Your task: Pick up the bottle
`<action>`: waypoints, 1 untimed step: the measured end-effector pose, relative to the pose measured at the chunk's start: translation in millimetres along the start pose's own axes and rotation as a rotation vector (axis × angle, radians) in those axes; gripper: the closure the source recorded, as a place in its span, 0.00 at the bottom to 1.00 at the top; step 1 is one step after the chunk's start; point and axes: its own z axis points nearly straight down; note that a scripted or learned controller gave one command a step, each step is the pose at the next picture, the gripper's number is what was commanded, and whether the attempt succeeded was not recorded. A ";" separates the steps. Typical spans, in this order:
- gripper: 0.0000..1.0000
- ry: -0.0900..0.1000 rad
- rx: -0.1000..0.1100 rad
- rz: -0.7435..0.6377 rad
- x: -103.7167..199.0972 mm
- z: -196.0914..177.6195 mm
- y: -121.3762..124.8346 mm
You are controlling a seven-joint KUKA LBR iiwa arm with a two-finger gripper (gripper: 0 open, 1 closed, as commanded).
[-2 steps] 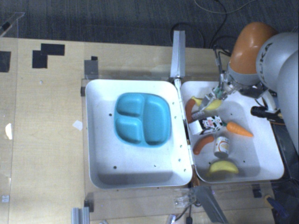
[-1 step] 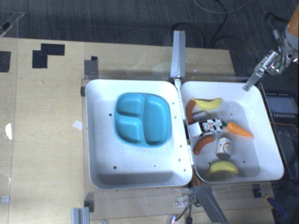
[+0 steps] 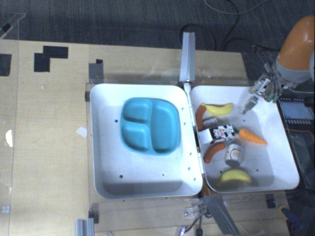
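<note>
bottle [image 3: 220, 132] lies on its side in the right bin [image 3: 283, 168], near the wall shared with the left bin [image 3: 101, 146]. it is small and dark with a white label, and it sits in a close cluster of toy food.

gripper [image 3: 250, 102] hangs over the upper right part of the right bin, apart from the bottle, with the carrot between them. whether its jaws are open or closed i cannot tell; nothing is seen held in them.

progress, as a judgement: the pick is not yet done. the bottle rests on the bin floor untouched. what is left is to travel over to the bottle, come down on it, close and lift.

counts: one bottle. two bananas, one [image 3: 218, 109] at the top of the cluster and one [image 3: 235, 176] at the bottom. two sausages, one [image 3: 200, 116] just above the bottle and one [image 3: 213, 151] just below it. one carrot [image 3: 252, 137] to the bottle's right. one can [image 3: 233, 153] below the carrot. one blue tray [image 3: 150, 125] with three compartments in the left bin. two bins.
</note>
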 end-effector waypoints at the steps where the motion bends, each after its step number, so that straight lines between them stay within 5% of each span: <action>1: 0.00 0.018 0.006 0.102 55.3 -35.6 -37.0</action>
